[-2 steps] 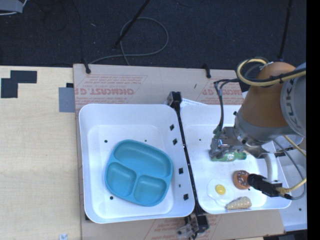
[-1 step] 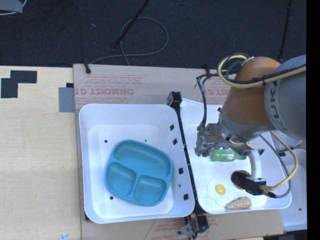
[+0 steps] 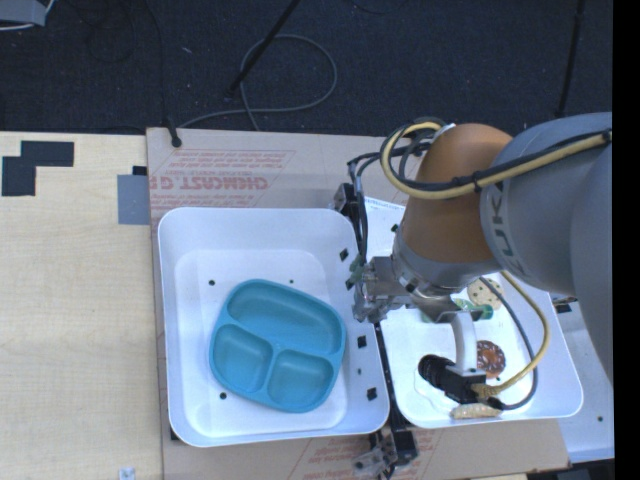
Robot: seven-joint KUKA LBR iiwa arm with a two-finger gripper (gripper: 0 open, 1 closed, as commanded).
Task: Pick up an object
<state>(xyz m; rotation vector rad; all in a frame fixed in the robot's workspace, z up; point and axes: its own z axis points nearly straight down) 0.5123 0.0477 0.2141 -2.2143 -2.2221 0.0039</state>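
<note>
Risks catching the right-hand bin wall near the gripper, open or shut impossible to tell, and missing the small brown object.

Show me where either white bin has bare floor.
Left white bin: bare along the far wall and the left wall, around the blue three-compartment plastic plate. Right white bin: crowded, with the grey arm overhead and a small brown round object; bare only at its near right corner.
</note>
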